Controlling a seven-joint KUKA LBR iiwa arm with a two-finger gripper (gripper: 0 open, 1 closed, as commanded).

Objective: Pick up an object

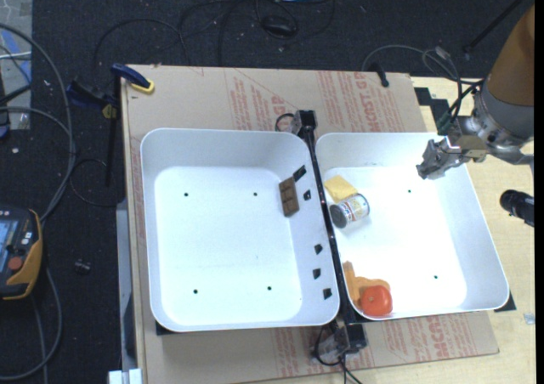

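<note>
My gripper (435,161) hangs over the far right part of the right bin (442,229), on the grey arm coming in from the right. Nothing shows between its fingers. A small tin can (349,210) lies on its side at the bin's left wall, touching a yellow block (339,186) just behind it. At the near left corner of the same bin sits a red tomato-like object (375,299) against an orange piece (357,279). A brown block (289,198) lies in the left bin (212,238) near its right wall.
A black divider (321,212) runs between the two bins. The bins rest on a cardboard-topped bench (255,93). Cables lie on the dark floor behind, and a yellow-and-black device (17,255) sits at far left.
</note>
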